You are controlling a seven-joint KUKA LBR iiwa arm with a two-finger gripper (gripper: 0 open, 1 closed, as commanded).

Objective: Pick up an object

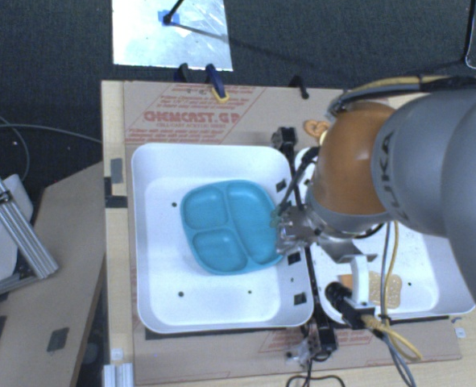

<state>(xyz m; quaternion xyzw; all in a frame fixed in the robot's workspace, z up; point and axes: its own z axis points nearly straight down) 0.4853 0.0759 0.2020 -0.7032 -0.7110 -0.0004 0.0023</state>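
Two shallow white bins sit side by side on the desk; the left bin occupies the middle of the frame and the right bin lies at the lower right, largely covered by the arm. One blue divided tray, with three compartments, lies flat in the left bin, towards its right wall. A small tan item is visible in the right bin, below the arm; its nature cannot be determined. The arm enters from the right of the frame, its orange band standing above the wall between the two bins. The gripper is at the right edge of the blue divided tray, at or just beside its rim. Whether it is released or clenched cannot be told from this angle, as the wrist body hides the working end; contact with the rim cannot be confirmed either. Judgement: the step in hand is the approach or the closing on the tray's right rim, and no lift is evident, the tray appearing to lie flat on the bin floor. The next move calls for a firm pinch across the thin rim, followed by a straight rise clear of the bin wall. A wide, shallow tray held at one edge is likely to tilt or slip.
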